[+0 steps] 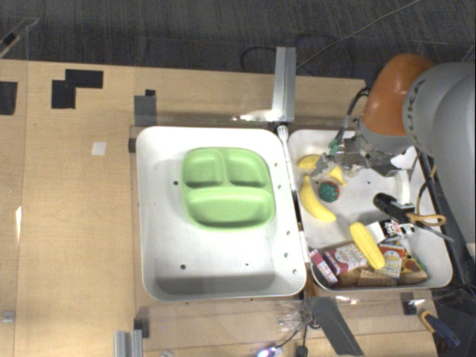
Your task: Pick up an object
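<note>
While the arm [428, 103] reaches in from the right, its gripper [332, 166] sits low in the right bin [439, 274], over a small yellow piece [309, 162] and just above a dark green ball [327, 192] — whether the claw is wide or closed cannot be told. A banana [316, 205] lies beside the ball; a corn cob [367, 245] rests nearer the front. A green divided plate [225, 187] sits in the left bin [160, 266].

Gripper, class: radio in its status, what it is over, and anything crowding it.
Gripper low in right bin, fingers unreadable. Over green ball beside banana. Nothing seen held. Corn cob and packets nearby.
</note>
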